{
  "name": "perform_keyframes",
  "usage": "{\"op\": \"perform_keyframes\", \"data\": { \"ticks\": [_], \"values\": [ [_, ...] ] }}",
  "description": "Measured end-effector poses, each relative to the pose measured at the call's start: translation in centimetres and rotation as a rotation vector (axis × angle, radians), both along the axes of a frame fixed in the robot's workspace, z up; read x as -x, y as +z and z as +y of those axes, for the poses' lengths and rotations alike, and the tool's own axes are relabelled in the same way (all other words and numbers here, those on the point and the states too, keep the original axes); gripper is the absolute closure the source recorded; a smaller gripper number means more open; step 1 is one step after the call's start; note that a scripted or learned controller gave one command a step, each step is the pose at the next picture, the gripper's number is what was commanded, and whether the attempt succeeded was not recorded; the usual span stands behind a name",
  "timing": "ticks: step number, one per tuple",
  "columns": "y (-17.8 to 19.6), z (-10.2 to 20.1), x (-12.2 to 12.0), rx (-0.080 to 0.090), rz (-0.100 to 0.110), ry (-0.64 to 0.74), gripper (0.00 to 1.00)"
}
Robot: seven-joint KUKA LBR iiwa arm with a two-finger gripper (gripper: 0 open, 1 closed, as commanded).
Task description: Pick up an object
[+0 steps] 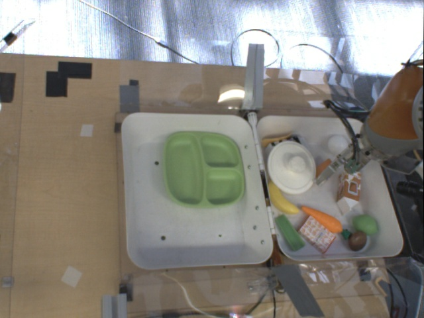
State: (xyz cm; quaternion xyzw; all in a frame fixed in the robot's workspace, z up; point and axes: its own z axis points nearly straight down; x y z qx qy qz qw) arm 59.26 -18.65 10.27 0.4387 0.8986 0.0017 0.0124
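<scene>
The gripper hangs low over the right bin, reaching in from the right on a grey arm with an orange band. Its thin fingers point down and to the left, and they look slightly spread, with nothing visibly between them. Just below the fingertips stands a small brown and white carton, close to the gripper, though contact cannot be judged from this angle. Beside the fingers on the left lies a small orange-red piece, partly hidden.

Further left in the same bin sits a round white bowl-like object, with a white ball above and to its right. Below the white bowl lies a yellow banana, and next to it an orange carrot lying at a slant. Near the bin's lower edge are a green block, a red and white patterned box, a brown round item and a green apple-like fruit.

The left bin holds a green divided plate with three compartments, well apart from the gripper.
</scene>
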Motion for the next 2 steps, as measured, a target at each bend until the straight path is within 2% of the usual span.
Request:
{"op": "perform_keyframes", "data": {
  "ticks": [1, 2],
  "values": [
    [-1.3, 7.7, -4.3, -0.002, 0.016, -0.148, 1.00],
    [8.9, 12.6, -8.0, -0.012, 0.006, -0.243, 1.00]
  ]
}}
